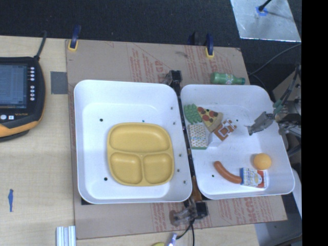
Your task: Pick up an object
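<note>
Yellow is the colour of the big divided plate (140, 154) you see in the left bin (82, 137). Next, in the right bin (241, 97), you find a green toy (192, 113), a pizza slice (210, 117), a sausage (227, 172), a small carton (253, 178) and an orange ball (262, 161). At the right rim the gripper (258, 125) hangs over the bin, and you cannot tell if its fingers are spread or pressed together.
</note>
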Motion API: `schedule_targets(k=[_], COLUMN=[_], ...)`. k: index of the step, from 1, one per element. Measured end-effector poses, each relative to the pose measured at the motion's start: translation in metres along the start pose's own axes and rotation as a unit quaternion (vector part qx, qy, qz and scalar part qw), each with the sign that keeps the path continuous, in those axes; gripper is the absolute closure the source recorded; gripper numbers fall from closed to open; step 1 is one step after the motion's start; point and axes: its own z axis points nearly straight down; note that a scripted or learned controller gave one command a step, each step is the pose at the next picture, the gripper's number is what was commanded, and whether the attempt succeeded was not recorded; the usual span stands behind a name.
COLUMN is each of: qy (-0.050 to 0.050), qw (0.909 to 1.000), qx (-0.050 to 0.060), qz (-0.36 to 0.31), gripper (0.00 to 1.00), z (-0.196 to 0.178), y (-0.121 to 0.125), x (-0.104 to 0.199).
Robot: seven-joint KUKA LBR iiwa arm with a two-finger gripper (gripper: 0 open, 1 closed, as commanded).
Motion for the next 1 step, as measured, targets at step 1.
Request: schedule_targets(k=[1], qy=[0.000], qw=[1.0000], qx=[0.001], qz=[0.000], gripper=[0.00], z=[0.0869], y=[-0.0158], x=[0.0292])
